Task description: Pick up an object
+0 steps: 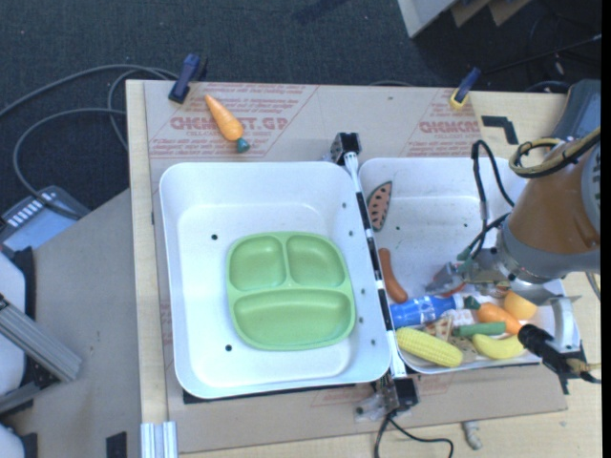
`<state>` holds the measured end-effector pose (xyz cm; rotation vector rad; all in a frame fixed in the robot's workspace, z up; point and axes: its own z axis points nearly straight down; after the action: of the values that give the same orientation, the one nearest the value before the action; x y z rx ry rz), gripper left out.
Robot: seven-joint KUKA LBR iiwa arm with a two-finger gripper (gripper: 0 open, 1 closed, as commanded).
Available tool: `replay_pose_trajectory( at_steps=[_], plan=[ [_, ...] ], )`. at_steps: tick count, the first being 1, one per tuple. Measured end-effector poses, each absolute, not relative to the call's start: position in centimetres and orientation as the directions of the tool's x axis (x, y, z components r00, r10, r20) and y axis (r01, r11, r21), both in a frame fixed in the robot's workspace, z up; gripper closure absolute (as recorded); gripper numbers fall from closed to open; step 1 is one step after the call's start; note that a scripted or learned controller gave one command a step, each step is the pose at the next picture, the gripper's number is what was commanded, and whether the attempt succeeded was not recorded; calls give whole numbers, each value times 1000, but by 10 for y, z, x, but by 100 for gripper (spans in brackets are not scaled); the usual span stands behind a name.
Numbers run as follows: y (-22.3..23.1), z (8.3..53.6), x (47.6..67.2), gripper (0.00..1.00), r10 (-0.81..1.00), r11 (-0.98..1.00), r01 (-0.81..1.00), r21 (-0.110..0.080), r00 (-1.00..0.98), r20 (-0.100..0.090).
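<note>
Right bin holds the gripper low, just above the blue bottle; its opening is hard to tell.

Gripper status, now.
Gripper: cannot be told; it is low in the right bin over the pile of toy food.

Arm cut off at right edge; end effector fingers indistinct amid toys.
</note>
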<state>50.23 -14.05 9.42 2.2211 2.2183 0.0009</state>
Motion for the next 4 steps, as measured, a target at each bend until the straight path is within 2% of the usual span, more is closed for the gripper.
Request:
replay_pose_trajectory(
  at_steps=[1,2,3,4],
  plan=[
    [-140,104,503,100,1000,-1,1000,4,1,-2],
    [-140,104,502,0,1000,-1,1000,3,1,-2],
    [-113,84,546,0,1000,1,1000,1,-1,0],
    [-113,95,547,100,1000,-1,1000,5,1,-1]
  ],
)
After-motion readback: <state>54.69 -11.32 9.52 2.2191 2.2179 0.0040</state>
